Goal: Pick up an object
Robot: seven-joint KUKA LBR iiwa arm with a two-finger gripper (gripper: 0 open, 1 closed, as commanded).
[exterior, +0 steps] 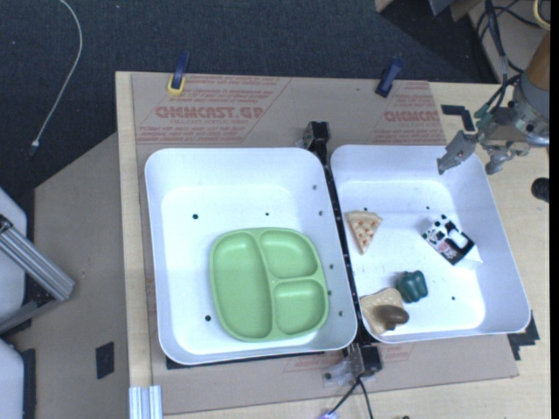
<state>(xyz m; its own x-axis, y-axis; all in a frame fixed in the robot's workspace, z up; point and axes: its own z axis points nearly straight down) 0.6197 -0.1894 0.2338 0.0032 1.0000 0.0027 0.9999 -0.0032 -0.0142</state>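
Cardboard-topped bench (262,103) with two white bins clamped side by side so they don't slide around. Left bin (175,182) has a green divided plate (266,282). Right bin (489,312) holds the pickable stuff: a pizza-slice toy (362,229), a green pepper toy (410,285), a tan piece (384,311) and a black-and-white packet (447,238). Gripper (474,161) hovers at that bin's far right corner, fingers spread apart, nothing in them.

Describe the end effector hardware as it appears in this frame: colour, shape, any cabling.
The end effector is pale grey metal, with two slim angular fingers, one over the far right corner of the right bin. Above them sits a compact grey block of brackets. A tan-orange patch shows at the frame edge above the wrist. Dark cables hang behind it; whether they belong to the arm is unclear.
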